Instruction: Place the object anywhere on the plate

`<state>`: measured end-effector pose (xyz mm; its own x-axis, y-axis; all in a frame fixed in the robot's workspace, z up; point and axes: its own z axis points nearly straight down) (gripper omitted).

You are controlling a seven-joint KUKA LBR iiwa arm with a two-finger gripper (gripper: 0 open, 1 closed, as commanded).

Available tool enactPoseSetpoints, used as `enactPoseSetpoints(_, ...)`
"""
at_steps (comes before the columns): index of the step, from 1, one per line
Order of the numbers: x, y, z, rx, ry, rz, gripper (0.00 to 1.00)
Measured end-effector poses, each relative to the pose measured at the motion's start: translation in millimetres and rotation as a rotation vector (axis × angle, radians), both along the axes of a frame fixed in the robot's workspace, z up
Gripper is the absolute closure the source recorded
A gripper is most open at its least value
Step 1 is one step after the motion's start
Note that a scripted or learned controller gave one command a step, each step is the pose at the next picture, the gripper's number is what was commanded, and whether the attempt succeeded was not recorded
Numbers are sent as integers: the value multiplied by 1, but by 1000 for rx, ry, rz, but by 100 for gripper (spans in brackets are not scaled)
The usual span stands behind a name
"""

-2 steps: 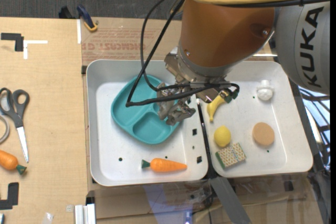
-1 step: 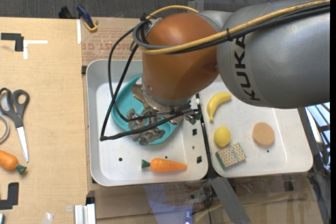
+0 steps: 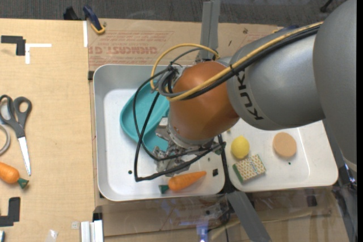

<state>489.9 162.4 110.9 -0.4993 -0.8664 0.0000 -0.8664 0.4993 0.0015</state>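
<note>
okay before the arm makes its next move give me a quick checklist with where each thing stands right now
1. Plate in the left bin: ok, teal, partly under the arm.
2. Carrot location: not ok, it lies on the bin floor by the front wall, off the plate.
3. Gripper position: ok, low over the bin just behind the carrot.
4. Grasp on the carrot: cannot tell, the wrist hides it.
5. Black cable: not ok, it loops across the bin floor beside the carrot.
</note>
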Motion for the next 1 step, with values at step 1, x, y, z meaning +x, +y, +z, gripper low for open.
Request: enactPoseSetpoints(1, -9, -47, 144, 2, -4, -15, 100)
